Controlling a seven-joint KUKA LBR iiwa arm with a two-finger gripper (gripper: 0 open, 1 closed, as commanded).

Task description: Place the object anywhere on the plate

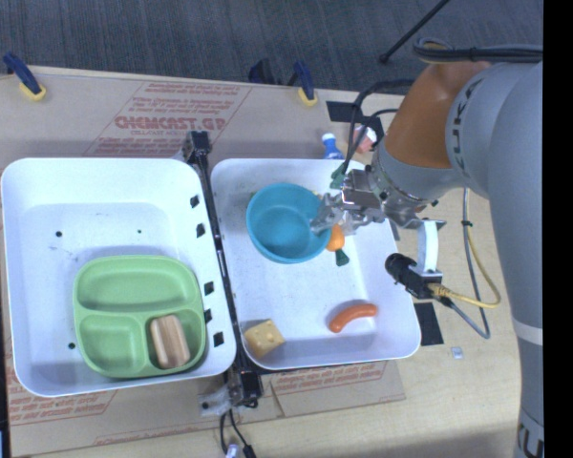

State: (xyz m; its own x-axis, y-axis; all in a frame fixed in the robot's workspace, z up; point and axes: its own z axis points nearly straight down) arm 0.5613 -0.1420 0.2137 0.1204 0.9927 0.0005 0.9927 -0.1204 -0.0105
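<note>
In the left bin [19, 256] my plate [139, 315], green and split into compartments, lies toward the near side, and a tan bread-like piece [168, 341] already sits in its near right compartment. Moving right across the divider, the right bin [296, 346] holds a yellowish block [263, 336] at its near left corner, a blue bowl [285, 222] toward the far side, and an orange sausage-shaped piece [352, 315] near the right wall. My end effector [339, 219] hangs just at the bowl's right rim, with a small carrot-like orange and green piece [337, 242] directly beneath it, seemingly the object I am after. I cannot tell whether I have it pinched or how wide I am. As I judge it, the carry is not yet done: that piece is well apart from the plate, so a lift and a move left across both bins remain.
</note>
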